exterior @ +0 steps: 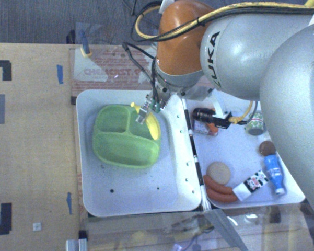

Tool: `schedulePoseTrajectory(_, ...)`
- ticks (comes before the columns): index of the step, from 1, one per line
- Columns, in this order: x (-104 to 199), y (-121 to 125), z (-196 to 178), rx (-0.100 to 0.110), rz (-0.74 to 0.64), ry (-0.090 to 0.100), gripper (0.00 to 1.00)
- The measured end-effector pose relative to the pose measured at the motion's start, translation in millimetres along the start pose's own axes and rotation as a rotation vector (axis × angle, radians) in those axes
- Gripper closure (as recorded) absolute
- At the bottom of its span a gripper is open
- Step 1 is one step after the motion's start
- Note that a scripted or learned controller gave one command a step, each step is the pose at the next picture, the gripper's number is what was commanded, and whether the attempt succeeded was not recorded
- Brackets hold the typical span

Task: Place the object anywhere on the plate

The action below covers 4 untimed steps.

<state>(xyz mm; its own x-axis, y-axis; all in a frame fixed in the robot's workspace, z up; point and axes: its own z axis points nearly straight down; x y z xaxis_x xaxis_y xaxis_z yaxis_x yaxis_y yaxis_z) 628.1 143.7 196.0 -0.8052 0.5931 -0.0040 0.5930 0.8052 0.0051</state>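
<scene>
Robotics lab test cell, not a home or kitchen. Evidence: big grey industrial arm (pixel 261 51) with maker's lettering and an orange band, loose yellow and black cables (pixel 146 20) running over it and onto grey carpet behind. Plywood bench (pixel 31 156) marked with black tape corners and blue tape strips left of the gripper (pixel 144 112). Two shallow white bins (pixel 130 197) side by side. Right of the gripper, random test items: toy sausages (pixel 219 189), blue bottle (pixel 274 172), brown ball (pixel 267 148). Flat cardboard sheet (pixel 112 69) behind the bins.

"KUKA" lettering on arm (pixel 235 51)
</scene>
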Motion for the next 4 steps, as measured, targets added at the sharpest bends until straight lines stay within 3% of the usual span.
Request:
schedulePoseTrajectory(1, 0, 0, 0, 0.0, 0.0, 0.0, 0.0)
schedulePoseTrajectory(2, 29, -46, -150, 0.001, 0.025, 0.0, 0.0)
schedulePoseTrajectory(3, 30, -44, -162, -0.003, 0.021, -0.005, 1.0)
schedulePoseTrajectory(4, 11, -50, -115, 0.002, -0.002, 0.001, 1.0)
